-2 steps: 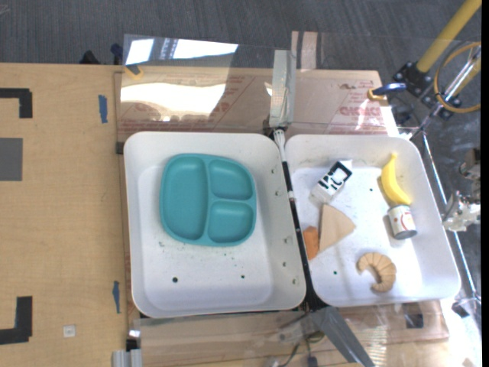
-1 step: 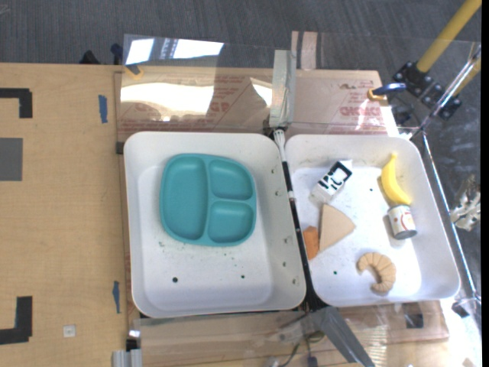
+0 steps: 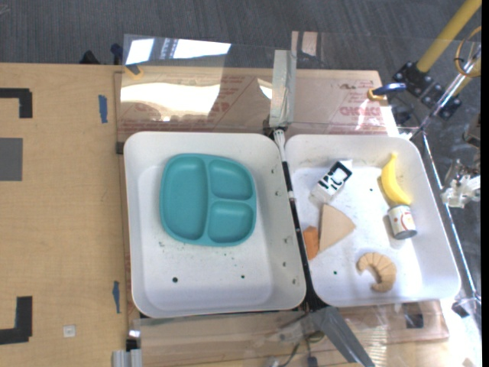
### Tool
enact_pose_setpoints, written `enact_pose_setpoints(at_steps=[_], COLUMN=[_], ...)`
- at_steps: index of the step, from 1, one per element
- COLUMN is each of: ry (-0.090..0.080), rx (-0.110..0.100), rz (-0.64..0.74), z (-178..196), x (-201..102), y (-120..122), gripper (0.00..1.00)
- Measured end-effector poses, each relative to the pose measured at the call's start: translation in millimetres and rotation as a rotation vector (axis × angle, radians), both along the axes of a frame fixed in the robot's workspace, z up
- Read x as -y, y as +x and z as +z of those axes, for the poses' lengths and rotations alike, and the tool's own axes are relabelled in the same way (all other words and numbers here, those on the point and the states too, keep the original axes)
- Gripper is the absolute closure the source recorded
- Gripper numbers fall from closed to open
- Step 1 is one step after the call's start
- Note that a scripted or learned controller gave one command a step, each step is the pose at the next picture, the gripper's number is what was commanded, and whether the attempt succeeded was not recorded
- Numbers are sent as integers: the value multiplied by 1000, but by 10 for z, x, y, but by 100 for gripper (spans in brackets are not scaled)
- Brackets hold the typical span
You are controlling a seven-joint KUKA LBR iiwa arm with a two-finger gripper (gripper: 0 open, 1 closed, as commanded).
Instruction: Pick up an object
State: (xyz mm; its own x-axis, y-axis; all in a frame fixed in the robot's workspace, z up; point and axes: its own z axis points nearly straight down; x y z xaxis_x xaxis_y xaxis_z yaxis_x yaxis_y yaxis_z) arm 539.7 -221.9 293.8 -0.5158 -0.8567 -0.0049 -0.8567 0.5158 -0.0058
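Note:
The right bin (image 3: pixel 432 270) holds several small items. A yellow banana (image 3: pixel 394 180) lies near its far right side, with a small white can (image 3: pixel 401 222) just in front of it. A white and black box (image 3: pixel 334 179) sits toward the bin's back left. A tan wedge (image 3: pixel 335 228) lies mid-left, touching an orange piece (image 3: pixel 311 242) by the divider. A croissant (image 3: pixel 377 271) rests near the front edge. A teal divided plate (image 3: pixel 207 199) lies flat in the left bin (image 3: pixel 139 235).
Clear plastic panels (image 3: pixel 191 90) stand behind both bins. Brown cardboard bench surface (image 3: pixel 53 205) stretches to the left. A yellow pole (image 3: pixel 455 23) and a black clamp (image 3: pixel 419 82) stand at the upper right, beyond the right bin.

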Motion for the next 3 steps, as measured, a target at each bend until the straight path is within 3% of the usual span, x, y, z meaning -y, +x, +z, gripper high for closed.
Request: enact_pose_setpoints(at_steps=[1,2,3], ry=[-1,-2,0], rx=[2,7,6], rz=[313,-44,-347], z=[314,1065,1589], x=[-8,12,12], y=[1036,644,324], gripper=[100,100,100])
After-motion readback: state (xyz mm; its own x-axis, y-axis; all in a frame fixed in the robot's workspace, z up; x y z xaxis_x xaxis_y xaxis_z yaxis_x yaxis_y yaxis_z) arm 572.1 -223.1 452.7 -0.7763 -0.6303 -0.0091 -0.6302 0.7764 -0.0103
